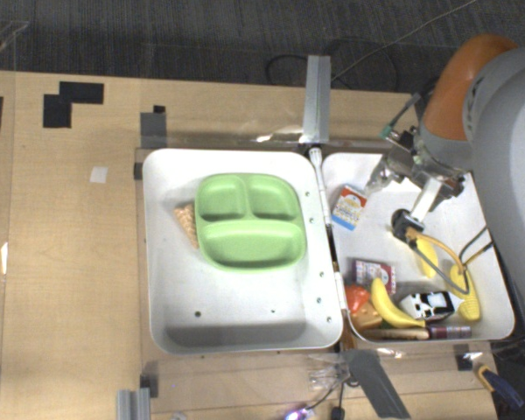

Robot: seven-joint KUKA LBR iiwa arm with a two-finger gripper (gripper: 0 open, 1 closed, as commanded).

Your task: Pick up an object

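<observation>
My gripper (381, 179) hangs over the back of the right bin (499, 322), just right of a small white, blue and red carton (348, 206). Nothing shows in its grasp. At the front of that bin lie a yellow banana (390, 304), a red round thing (357, 298), a dark packet (368, 271), a black-and-white item (429, 304) and a slim dark marker (424, 331). In the left bin (166, 322), a green divided plate (248, 219) lies over a tan item (185, 222).
A metal post (318, 103) stands behind the seam between the bins. The grey arm with its orange band (468, 77) covers the right bin's far right corner. Wooden bench (61, 261) stretches away on the left.
</observation>
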